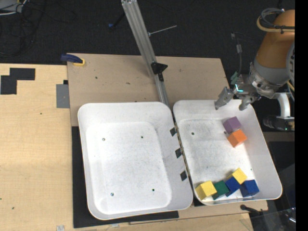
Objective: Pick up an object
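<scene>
My gripper [234,101] hangs over the far rim of the right bin [211,153], its fingers spread apart with nothing between them. A purple cube [232,124] lies just below it inside the bin, and an orange cube [237,138] touches the purple one on its near side. At the bin's near corner sit a yellow cube [208,189], a green cube [221,188], a yellow cube [239,175] and two blue cubes [249,187].
The left bin [127,158] lies beside the right one, joined by black clips. A slanted aluminium bar [144,42] rises behind the bins. The arm's orange band [276,42] stands at the right. A wooden bench top surrounds the bins.
</scene>
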